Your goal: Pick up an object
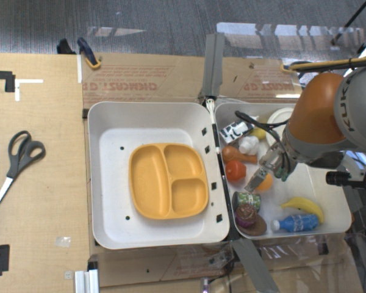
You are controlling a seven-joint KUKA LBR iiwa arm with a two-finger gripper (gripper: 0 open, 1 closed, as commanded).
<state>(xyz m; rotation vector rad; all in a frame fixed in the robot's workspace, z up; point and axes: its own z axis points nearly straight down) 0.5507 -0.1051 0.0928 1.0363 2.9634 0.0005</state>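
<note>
Two white bins sit side by side on the counter (36, 224). Nearest the camera in the right bin (338, 224) lie a dark purple, round object (250, 221) at the front left corner, a small bottle with a blue label (296, 223) lying on its side next to it, and a yellow banana (304, 206) just behind the bottle. A green-topped item (247, 200) rests against the purple one.

Above these hangs the claw (260, 177), reaching in from the right on the grey arm with its orange band (317, 112). Its tips point down toward the left half of the bin, close over an orange piece (263, 184) and just right of a red tomato-like ball (235, 171). Whether the claw is spread or pressed together cannot be told from this angle, and nothing is plainly seen between its fingers.

Farther back, an orange carrot-shaped item (236, 154) lies beside the tomato, with a white lumpy object (249, 144) behind it and a black-and-white item (233, 130) near the bin's left wall. A white round dish (280, 116) sits at the back, partly hidden by the arm. These things crowd tightly round the claw.

The left bin (104, 176) holds a yellow divided plate (169, 180). On the counter to the far left lie scissors (15, 160), and a blue-handled tool (87, 52) rests at the far edge.
</note>
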